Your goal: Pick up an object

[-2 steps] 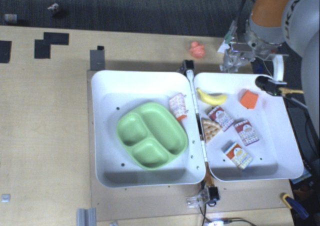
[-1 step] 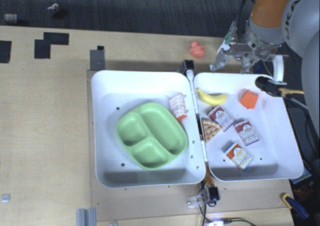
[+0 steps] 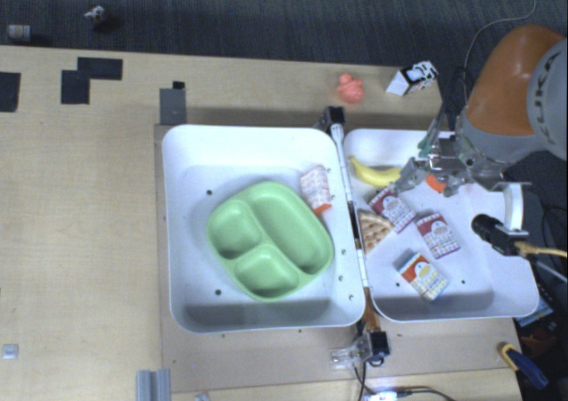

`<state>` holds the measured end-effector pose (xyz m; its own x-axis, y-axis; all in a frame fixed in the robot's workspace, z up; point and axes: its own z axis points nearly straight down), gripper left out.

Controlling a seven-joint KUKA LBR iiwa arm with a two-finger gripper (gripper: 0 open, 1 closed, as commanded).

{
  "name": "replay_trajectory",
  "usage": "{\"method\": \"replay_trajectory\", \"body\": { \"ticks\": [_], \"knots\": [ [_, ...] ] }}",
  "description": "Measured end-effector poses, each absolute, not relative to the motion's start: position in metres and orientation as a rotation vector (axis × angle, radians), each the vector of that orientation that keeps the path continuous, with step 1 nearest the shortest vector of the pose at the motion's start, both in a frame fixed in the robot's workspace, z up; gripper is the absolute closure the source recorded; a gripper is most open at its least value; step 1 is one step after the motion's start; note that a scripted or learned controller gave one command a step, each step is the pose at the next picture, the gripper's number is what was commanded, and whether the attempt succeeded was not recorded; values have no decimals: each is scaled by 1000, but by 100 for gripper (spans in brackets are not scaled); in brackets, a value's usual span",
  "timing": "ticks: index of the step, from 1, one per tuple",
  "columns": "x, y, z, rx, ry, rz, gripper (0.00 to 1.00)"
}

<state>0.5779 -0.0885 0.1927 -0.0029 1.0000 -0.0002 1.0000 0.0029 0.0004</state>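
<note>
My gripper hangs low over the far part of the right bin, just right of a yellow banana. A small orange thing lies right under the gripper. Nearer the front of this bin lie a red-and-white packet, a second one, a small box and a waffle-like piece. The left bin holds a green divided plate and a white-and-red packet by its right wall.
On the bench behind the bins sit a pink object and a white-and-black item. A narrow dark rail runs between the two bins. The arm's orange-banded wrist looms over the right bin's far right corner.
</note>
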Motion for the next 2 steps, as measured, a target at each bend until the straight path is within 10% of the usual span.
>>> {"method": "replay_trajectory", "body": {
  "ticks": [1, 2],
  "knots": [
    [581, -98, 87, 2215, 2219, 8, 0],
    [583, -97, 98, 2211, 2218, 13, 100]
  ]
}}
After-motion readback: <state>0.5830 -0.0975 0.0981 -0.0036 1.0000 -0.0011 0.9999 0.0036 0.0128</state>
